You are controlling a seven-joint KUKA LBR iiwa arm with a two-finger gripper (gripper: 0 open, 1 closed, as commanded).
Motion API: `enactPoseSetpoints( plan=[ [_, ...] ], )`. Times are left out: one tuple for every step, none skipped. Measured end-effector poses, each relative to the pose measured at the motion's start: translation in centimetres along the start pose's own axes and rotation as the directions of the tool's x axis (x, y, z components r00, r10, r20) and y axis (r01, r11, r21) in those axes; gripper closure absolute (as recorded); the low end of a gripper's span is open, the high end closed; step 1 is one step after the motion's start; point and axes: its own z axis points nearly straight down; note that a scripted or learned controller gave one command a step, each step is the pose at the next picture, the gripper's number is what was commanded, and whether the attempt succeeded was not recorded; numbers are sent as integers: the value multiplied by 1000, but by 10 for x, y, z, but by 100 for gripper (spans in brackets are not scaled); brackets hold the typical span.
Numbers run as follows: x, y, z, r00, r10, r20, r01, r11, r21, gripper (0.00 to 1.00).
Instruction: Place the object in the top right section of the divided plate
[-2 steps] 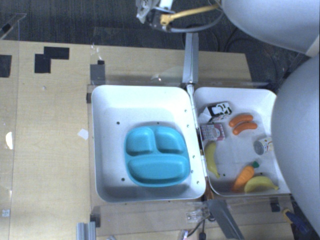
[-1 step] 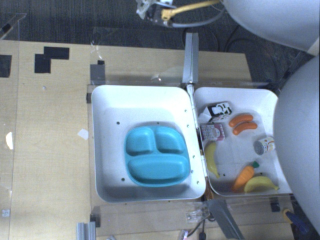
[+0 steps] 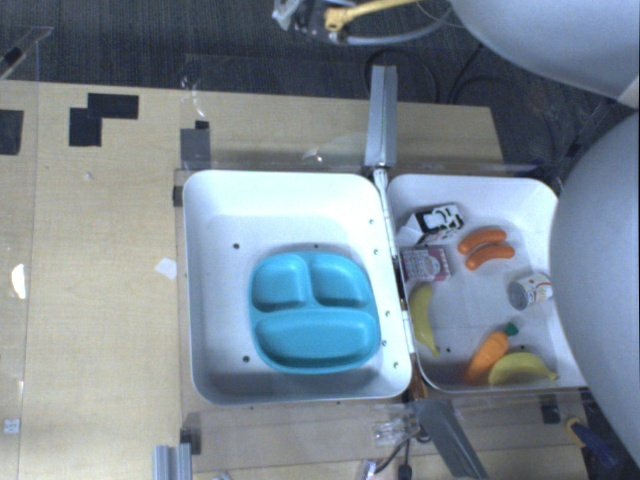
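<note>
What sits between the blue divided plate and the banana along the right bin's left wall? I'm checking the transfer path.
In the camera view, only bare white floor of the left bin and the ridge where the bins meet separate the plate from the banana.

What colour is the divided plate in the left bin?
Light blue. The divided plate shows plainly in the camera view, inside the left bin.

one fixed camera looks down slantwise on both bins (image 3: pixel 200 268).

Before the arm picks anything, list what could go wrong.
1. The right bin is crowded: the carrot touches a banana, so a grasp may catch both.
2. The blue divided plate has a small top right section; a long item could straddle the divider.
</note>
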Motion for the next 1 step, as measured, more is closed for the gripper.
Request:
enactPoseSetpoints(
  plan=[
    [3, 0, -12, 1000, -7, -2, 7, 1000, -5, 100]
  ],
)
